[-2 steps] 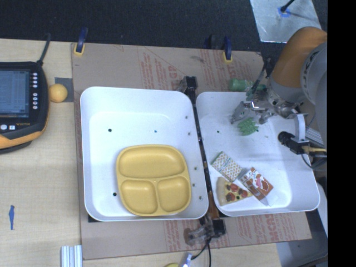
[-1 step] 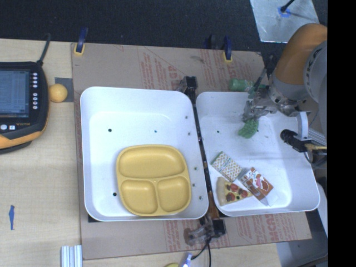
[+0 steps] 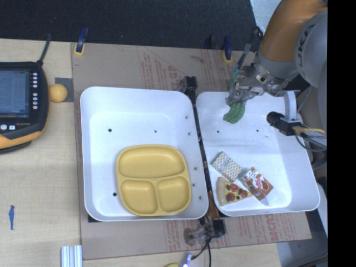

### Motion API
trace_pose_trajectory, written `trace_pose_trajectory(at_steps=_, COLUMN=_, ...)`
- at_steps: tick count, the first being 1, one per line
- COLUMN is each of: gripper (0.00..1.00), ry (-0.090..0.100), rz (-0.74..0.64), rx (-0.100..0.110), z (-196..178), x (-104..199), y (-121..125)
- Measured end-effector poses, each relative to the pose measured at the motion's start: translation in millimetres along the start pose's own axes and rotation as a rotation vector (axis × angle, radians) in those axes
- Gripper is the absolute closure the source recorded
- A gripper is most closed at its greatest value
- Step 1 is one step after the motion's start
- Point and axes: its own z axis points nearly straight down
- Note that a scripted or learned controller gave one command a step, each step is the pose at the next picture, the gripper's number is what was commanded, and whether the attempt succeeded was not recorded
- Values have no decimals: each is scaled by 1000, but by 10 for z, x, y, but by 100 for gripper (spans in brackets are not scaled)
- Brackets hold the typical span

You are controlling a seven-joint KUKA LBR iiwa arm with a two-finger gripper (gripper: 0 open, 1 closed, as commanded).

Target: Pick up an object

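The grey arm with its orange band is reaching in from the right over the far end of the right bin (image 3: 289, 202). Its gripper (image 3: 238, 100) is hanging above the bin's back-left corner, and a small green object (image 3: 235, 114) is dangling from it — the top of the green piece is sitting between the fingers (image 3: 233, 97), which are closing on it, so the piece is being held up against the white floor of the bin near its far wall.

At the near end of the same bin three flat things are lying close together: a patterned packet (image 3: 226, 163), a toy pizza slice (image 3: 231, 192) just in front of it, and a red-and-white packet (image 3: 257, 184) touching the slice's right side. All three are well apart from the gripper.

The left bin (image 3: 97, 110) is carrying a yellow divided tray (image 3: 153, 178) in its near half, lying flat with three compartments facing up.

Both bins are resting on a brown cardboard sheet (image 3: 139, 63) on the desk (image 3: 39, 204). At the left edge of the desk a handheld control pendant (image 3: 19, 104) is lying with its screen up, and a small yellow ball (image 3: 58, 92) is sitting just beside it — between the pendant and the left bin.
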Motion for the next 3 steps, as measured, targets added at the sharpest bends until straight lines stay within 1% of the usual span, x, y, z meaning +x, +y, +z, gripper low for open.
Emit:
trace_pose_trajectory(at_steps=1, gripper=100, ry=0, rz=1, rx=1, z=-162, x=381, y=-5)
trace_pose_trajectory(at_steps=2, gripper=100, ry=-3, rz=2, rx=6, z=235, x=-159, y=-18)
trace_pose_trajectory(at_steps=3, gripper=100, ry=-3, rz=0, rx=2, z=12, x=410, y=-5)
